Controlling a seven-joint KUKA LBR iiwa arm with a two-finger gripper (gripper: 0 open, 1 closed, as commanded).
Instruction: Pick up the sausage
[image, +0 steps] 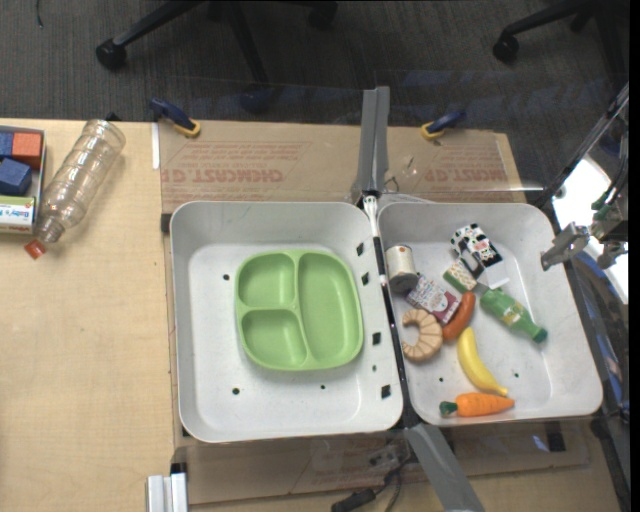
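Note:
The sausage (460, 314) is a short red-orange link lying at a slant in the middle of the right bin (560, 392). It rests against a ridged tan pastry (421, 334) on its left, with a green bottle (512, 311) just to its right. My gripper (570, 246) shows as grey metal parts at the right bin's far right rim, well to the right of the sausage and apart from it. Nothing is seen held in it.
The right bin also holds a banana (479, 363), a carrot (477, 404), a cow toy (474, 247), a small can (400, 262) and a red-and-white packet (431, 295). A green divided plate (299, 309) lies in the left bin (200, 330). A plastic bottle (78, 175) lies on the bench at left.

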